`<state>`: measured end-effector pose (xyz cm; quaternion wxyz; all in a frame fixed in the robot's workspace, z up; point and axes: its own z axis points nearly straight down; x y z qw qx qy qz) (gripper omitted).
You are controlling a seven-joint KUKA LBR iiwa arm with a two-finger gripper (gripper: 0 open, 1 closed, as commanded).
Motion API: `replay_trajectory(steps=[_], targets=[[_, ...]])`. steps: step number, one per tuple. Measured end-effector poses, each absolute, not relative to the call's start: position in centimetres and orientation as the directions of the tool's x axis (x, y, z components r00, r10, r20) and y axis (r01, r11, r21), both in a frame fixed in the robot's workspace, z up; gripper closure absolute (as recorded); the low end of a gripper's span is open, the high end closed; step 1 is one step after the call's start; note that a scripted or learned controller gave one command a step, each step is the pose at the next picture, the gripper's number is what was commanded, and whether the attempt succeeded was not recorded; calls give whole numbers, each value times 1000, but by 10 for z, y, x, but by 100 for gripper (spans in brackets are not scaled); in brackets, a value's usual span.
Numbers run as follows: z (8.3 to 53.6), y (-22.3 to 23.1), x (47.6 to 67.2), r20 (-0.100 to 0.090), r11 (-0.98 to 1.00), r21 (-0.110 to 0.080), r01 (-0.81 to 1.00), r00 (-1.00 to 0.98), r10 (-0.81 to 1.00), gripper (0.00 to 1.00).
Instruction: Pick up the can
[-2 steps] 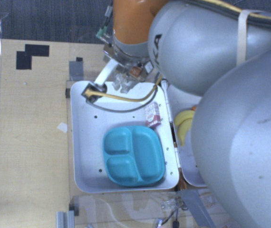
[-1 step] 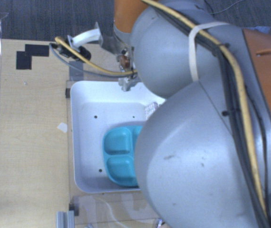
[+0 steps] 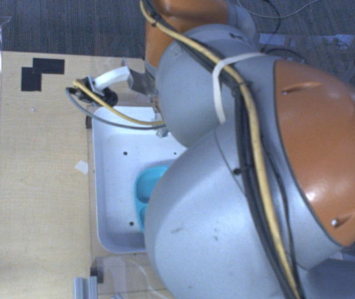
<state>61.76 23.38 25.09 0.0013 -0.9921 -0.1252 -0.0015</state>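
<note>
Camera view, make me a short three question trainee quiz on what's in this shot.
1. True or false: the grey and orange robot arm covers much of the shallow white bin.
2. Which colour is the object partly seen in the bin beside the arm? A) red B) light blue C) green
3. Fill in: black tape pieces sit on the pale wooden bench at the upper ____ of the view.

Key: 1 true; 2 B, the light blue object; 3 left.
</note>
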Motion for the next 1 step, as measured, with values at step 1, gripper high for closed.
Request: replay_trajectory(steps=[1], targets=[[263, 233, 619, 7, -969, -3, 248, 969, 248, 100]])
